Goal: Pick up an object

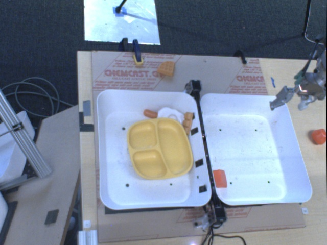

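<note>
My gripper sits at the frame's right edge, over the far right corner of the right shallow white plastic bin. Much of my arm is cut off there, and the metal parts blur together, so I cannot tell whether the gripper is open or closed. Nothing visible is held in it.

The nearest loose piece inside that bin is a small orange-red block. It is flat-sided and roughly square, lying well away from my gripper at the bin's opposite corner, against the wall shared with the other bin. A second orange-red lump lies outside the bin on the bare bench, near my gripper and toward the camera. It is partly cropped and its shape is hard to read.

The left white plastic bin, far across from my gripper, holds a yellow three-compartment plastic plate. Behind the plate, a small orange sausage-shaped piece, a white object half hidden by the plate's rim, and a short tan block crowd together.

Beyond both bins, a tan waffle-patterned square rests on the cardboard sheet. Black clips sit along the seam between the bins.
</note>
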Available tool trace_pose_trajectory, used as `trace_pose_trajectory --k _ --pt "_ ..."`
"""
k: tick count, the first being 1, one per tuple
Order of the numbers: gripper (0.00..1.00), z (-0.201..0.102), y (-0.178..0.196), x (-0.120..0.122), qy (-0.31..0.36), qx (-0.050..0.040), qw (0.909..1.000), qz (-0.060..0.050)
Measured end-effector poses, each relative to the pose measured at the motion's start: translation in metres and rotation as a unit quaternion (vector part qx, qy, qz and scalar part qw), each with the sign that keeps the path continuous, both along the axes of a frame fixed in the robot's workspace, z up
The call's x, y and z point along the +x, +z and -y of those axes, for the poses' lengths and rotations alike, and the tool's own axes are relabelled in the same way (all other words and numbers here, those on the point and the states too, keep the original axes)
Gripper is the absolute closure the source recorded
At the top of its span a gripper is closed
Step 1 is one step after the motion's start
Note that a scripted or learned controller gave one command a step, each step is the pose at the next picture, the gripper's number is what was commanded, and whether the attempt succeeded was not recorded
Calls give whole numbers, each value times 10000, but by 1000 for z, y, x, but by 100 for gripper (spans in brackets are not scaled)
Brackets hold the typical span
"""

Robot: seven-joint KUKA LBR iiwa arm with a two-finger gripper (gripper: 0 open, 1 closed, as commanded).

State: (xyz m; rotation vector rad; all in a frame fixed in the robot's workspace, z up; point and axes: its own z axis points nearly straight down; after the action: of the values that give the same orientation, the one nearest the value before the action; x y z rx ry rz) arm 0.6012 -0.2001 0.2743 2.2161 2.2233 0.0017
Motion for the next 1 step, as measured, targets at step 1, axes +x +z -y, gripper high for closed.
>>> trace_pose_trajectory --k 1 --pt "0 9 169 -118 -32 -33 9999 91"
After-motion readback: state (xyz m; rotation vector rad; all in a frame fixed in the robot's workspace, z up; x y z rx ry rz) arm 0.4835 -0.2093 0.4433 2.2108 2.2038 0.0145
